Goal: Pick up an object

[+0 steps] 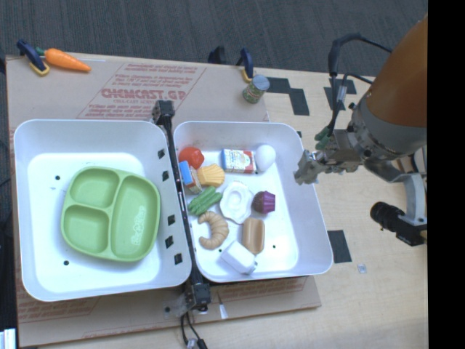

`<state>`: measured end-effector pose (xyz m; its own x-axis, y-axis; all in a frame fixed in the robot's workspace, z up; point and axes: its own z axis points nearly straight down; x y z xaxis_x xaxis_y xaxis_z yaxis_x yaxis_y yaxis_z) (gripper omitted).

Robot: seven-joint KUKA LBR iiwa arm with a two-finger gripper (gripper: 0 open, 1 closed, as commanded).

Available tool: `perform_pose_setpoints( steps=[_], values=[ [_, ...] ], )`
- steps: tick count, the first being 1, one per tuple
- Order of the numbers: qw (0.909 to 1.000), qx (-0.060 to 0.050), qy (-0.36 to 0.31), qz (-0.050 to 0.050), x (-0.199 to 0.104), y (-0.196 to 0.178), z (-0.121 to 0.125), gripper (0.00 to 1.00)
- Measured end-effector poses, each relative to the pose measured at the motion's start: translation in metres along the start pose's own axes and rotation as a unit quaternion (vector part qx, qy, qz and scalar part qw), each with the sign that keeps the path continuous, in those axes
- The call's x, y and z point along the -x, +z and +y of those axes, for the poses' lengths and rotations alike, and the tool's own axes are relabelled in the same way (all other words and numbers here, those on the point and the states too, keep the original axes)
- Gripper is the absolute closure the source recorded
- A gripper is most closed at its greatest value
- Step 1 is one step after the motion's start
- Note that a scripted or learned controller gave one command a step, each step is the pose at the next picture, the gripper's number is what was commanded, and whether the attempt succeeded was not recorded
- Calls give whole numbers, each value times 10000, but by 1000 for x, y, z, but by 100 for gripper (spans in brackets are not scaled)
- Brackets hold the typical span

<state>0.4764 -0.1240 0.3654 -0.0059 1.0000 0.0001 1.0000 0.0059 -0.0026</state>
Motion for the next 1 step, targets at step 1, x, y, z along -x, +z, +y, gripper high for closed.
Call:
perform_pose_setpoints(
  steps=[1],
  values=[
    [10000,-6,-7,-5,0,89,62,100]
  ],
)
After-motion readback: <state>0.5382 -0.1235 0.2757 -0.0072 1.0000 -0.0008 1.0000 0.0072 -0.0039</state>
